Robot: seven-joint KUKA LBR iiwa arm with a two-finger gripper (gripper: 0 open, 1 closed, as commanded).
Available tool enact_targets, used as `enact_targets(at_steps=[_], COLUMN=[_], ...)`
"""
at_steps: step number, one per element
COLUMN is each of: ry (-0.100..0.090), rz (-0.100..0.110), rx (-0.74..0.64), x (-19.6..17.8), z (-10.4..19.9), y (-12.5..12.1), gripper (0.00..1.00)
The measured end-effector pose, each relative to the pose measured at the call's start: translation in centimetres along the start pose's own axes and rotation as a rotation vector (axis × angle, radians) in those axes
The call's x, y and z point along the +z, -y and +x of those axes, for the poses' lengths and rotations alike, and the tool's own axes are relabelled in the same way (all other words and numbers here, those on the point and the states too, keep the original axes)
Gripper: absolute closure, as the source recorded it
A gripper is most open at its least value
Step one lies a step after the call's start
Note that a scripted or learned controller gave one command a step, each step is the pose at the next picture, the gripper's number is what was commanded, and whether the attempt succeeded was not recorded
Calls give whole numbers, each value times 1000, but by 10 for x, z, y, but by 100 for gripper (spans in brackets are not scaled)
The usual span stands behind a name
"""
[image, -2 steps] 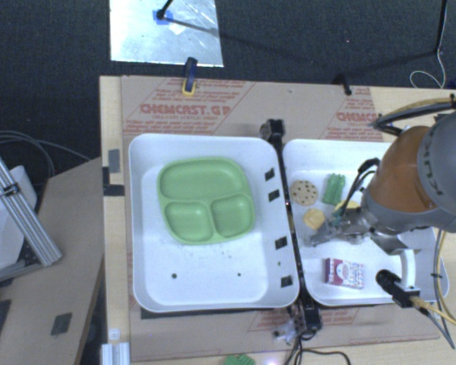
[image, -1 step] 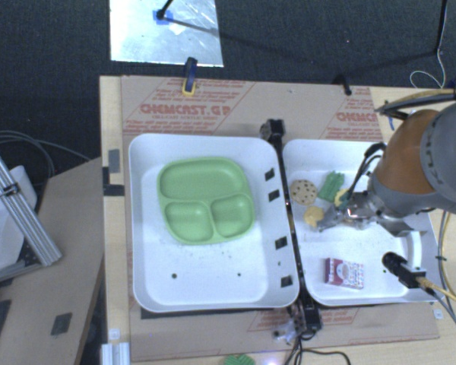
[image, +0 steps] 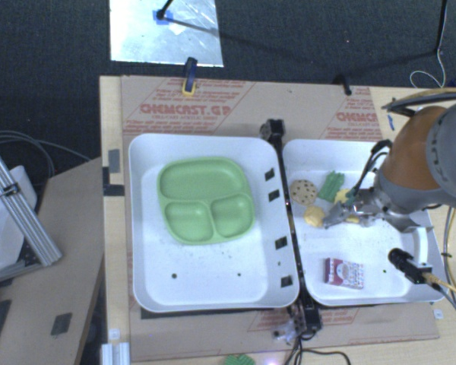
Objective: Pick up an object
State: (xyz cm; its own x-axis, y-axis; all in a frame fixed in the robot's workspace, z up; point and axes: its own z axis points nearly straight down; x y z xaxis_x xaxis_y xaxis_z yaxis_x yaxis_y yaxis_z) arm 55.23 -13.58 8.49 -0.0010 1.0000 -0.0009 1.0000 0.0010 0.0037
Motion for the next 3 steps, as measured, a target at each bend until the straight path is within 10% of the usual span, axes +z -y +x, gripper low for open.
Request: enact_targets(at_steps=[1, 2, 3], ry=[0, 1, 1], rz=[-3, -3, -2], rx=[-6, -8, -9], x=[0, -12, -11], z=[11, 10, 10], y=[-46, -45, -45], gripper=[0, 100, 0])
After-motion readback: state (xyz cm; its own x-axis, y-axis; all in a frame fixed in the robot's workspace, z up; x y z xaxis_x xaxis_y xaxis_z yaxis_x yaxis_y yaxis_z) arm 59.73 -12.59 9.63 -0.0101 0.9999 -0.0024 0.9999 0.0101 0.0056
